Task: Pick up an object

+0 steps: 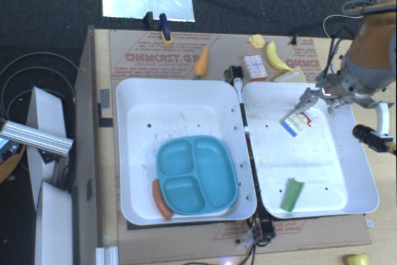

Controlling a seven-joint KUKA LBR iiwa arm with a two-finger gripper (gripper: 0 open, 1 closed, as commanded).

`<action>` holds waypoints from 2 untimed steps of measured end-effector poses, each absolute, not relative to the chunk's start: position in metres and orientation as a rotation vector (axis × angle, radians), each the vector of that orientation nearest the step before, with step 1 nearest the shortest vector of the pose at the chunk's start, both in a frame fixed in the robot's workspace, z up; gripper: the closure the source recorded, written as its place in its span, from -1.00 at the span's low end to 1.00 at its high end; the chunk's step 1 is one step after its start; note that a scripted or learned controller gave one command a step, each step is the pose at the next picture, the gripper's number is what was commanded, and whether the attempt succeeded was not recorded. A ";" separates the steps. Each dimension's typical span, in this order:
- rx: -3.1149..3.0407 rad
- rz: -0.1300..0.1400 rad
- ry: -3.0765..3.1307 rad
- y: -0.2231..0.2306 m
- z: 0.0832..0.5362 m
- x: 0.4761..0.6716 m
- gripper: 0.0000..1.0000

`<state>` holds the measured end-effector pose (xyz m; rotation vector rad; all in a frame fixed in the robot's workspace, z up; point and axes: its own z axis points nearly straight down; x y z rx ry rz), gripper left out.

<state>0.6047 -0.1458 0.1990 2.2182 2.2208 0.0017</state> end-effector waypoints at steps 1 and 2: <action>2.218 0.002 2.221 -0.146 0.199 0.605 -1.00; 2.218 0.002 2.221 -0.146 0.199 0.605 -1.00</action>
